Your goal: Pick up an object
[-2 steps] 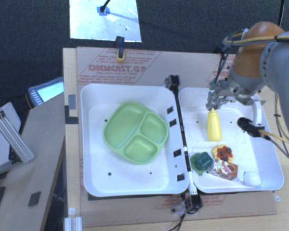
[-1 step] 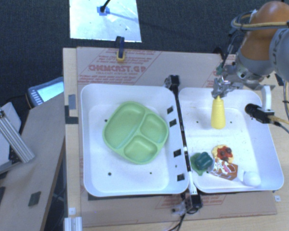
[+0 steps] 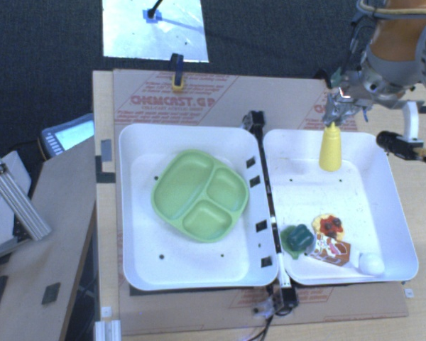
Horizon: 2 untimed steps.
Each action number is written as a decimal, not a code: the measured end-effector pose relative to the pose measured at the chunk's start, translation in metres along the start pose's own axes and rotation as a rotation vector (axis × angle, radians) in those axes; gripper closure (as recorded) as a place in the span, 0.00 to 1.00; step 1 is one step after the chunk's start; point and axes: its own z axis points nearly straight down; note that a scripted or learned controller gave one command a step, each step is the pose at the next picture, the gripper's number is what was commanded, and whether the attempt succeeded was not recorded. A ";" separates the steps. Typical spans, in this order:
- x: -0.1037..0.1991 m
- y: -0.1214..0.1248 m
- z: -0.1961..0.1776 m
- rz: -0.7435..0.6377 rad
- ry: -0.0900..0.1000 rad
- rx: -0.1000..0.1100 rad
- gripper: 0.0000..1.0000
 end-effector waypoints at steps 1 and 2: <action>0.040 -0.027 0.015 -0.002 0.003 0.010 1.00; 0.089 -0.040 0.022 -0.003 0.003 0.008 1.00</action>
